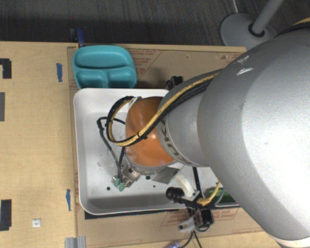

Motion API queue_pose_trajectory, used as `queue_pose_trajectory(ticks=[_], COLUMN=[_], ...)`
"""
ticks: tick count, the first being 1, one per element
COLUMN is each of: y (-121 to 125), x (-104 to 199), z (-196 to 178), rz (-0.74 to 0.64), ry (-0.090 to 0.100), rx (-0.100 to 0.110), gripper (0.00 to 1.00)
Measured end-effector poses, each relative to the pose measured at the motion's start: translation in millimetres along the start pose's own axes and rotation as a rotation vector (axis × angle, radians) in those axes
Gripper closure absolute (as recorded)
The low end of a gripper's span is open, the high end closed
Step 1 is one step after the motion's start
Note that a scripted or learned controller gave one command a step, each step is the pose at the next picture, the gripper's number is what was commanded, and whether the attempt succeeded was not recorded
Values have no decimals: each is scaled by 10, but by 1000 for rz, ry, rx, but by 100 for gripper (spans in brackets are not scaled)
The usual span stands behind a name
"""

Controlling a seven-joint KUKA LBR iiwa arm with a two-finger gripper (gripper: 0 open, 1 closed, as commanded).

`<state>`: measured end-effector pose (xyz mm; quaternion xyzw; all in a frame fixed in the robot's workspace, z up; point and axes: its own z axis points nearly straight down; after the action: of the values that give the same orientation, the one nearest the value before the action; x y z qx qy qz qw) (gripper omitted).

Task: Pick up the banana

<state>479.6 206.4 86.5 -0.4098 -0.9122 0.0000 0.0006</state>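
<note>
My grey arm (248, 128) reaches in from the right and covers most of the two bins. Its orange band (144, 133) hangs over the middle of the left white bin (90, 154). Black and yellow cables (113, 123) loop off the wrist. Below the orange band the gripper (122, 182) points down toward the bin floor near the front wall, with a small greenish part at its tip. The arm hides the bin floor under the wrist and nearly all of the right bin.
A teal sectioned tray (104, 66) lies on the bench just behind the left bin. A bit of green (223, 194) peeks out under the arm at the front right. Cardboard bench surface (31, 138) stretches to the left.
</note>
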Motion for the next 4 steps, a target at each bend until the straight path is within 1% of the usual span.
queue_pose_trajectory(ticks=[1,4], y=[81,97], x=[80,82], z=[4,-289], rz=[104,107], ry=[-4,-5], rx=[-3,-10], gripper=[100,100])
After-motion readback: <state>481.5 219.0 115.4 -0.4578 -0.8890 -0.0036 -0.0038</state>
